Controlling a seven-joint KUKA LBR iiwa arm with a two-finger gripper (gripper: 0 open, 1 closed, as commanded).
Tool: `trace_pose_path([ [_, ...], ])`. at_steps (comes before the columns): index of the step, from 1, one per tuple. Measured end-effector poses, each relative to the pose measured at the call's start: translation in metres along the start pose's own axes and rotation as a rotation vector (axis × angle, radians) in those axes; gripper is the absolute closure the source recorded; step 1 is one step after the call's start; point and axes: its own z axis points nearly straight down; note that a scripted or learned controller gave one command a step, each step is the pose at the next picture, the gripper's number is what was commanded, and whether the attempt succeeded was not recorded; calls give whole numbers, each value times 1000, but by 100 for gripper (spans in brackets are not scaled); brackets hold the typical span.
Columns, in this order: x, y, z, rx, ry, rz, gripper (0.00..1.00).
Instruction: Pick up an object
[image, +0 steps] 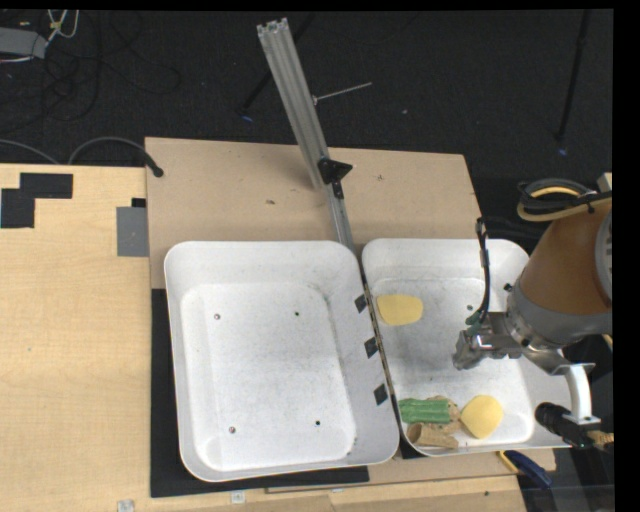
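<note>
Dark floor with loose cables lies behind a bench of tan board (300, 190) and pale wood; no writing or labels can be read anywhere. Two shallow white bins sit side by side on it. Left bin (190, 300), the larger in view, shows bare white floor with a few small dark dots. Right bin (430, 262) touches it along a shared edge with small black clips. A grey metal rail (300, 115) slants up and away from the far end of that shared edge.

Inside the right bin: a pale yellow flat piece (400, 309) near the shared edge, mid-bin; at the near rim, a green object (425, 409), a tan scrap (434, 434) just below it, and a round yellow object (483, 415) just beside them.

Arm (565, 280) reaches in over the bin's right side, orange band uppermost. Gripper (472, 348) hangs low over the bin floor, between the flat piece and the round one, apart from both. Jaws: cannot tell whether open or closed; nothing seen between them.
</note>
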Motion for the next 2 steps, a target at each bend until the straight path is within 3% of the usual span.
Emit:
trace_pose_path([
  [1, -1, 1, -44, 1, 0, 0, 100],
  [2, 53, 24, -38, 4, 2, -4, 100],
])
